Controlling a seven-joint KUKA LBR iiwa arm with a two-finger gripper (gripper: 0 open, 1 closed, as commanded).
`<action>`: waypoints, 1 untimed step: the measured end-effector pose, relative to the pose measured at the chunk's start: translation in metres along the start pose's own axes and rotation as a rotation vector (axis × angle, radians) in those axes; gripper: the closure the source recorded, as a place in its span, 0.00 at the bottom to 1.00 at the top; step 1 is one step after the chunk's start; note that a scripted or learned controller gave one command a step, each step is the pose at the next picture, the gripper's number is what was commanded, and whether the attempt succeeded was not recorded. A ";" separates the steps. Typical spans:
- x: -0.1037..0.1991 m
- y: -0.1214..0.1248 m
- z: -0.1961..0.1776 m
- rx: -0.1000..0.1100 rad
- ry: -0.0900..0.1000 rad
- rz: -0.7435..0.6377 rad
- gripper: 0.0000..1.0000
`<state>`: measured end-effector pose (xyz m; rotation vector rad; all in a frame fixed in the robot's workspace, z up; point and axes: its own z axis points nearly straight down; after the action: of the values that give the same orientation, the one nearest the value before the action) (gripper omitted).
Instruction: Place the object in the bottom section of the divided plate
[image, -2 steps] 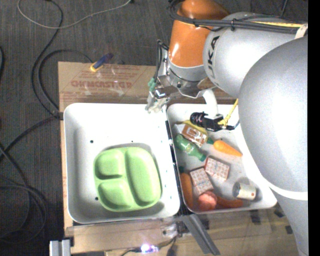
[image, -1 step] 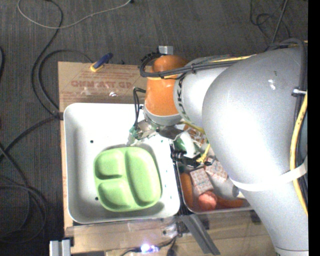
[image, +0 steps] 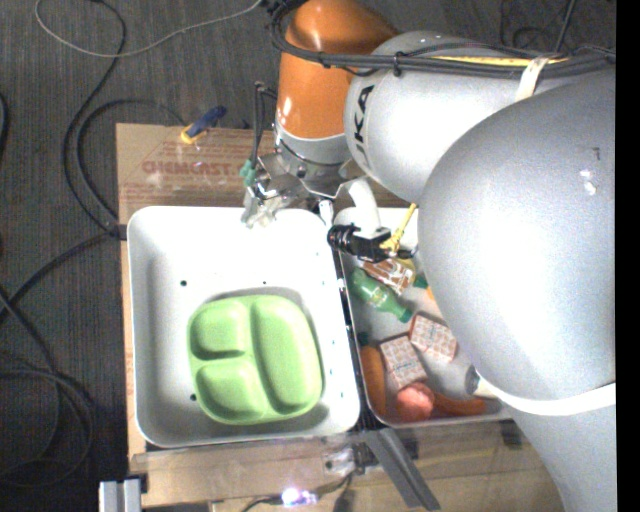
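Note:
A light green divided plate with three sections lies in the left white bin, toward its front. My gripper hangs over the back rim of the left bin, well behind the plate; nothing shows between its fingers. The right bin holds several objects: a green bottle, two checkered blocks, an orange item and a reddish round item. The arm hides most of the right bin.
A flat cardboard sheet lies behind the left bin with a small blue and yellow clip on it. Cables run over the dark floor on the left. The big grey arm body covers the right half of the view.

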<state>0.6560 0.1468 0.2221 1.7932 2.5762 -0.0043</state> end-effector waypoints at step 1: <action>0.060 0.034 0.036 0.002 0.000 0.039 1.00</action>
<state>0.6676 0.2143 0.1855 1.8440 2.5422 -0.0068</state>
